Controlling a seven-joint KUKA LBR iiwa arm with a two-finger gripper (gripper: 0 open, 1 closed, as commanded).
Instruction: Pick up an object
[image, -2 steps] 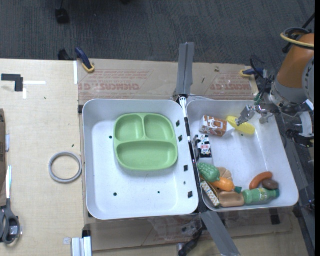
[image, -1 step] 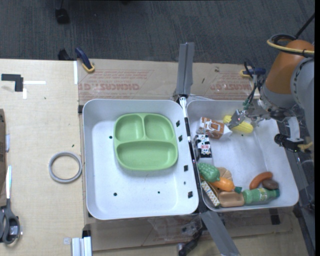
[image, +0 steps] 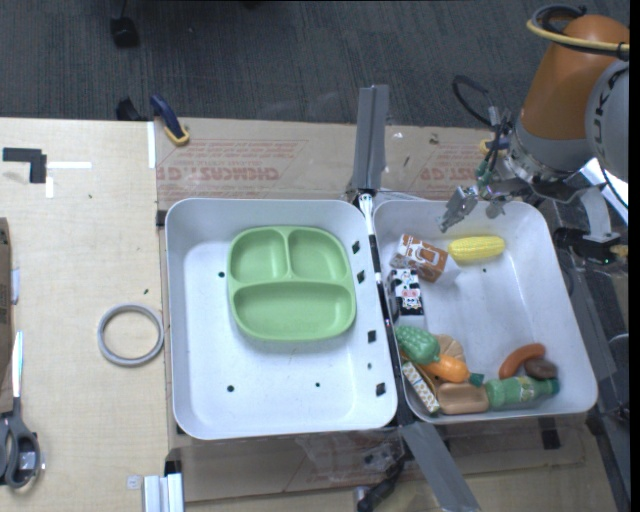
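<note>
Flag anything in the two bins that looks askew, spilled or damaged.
Nothing looks damaged or spilled. The green divided plastic plate lies flat in the left white bin. Toy foods crowd the right white bin's near corner, and the yellow toy corn cob lies apart.

— We see both bins (image: 185, 330) as smooth white plastic with a slight sheen, and the green tray (image: 292, 284) as matt plastic.

— Agreed; we read the tabletop (image: 70, 260) as pale, matt wood, with brown cardboard (image: 260, 165) along its far edge.
</note>
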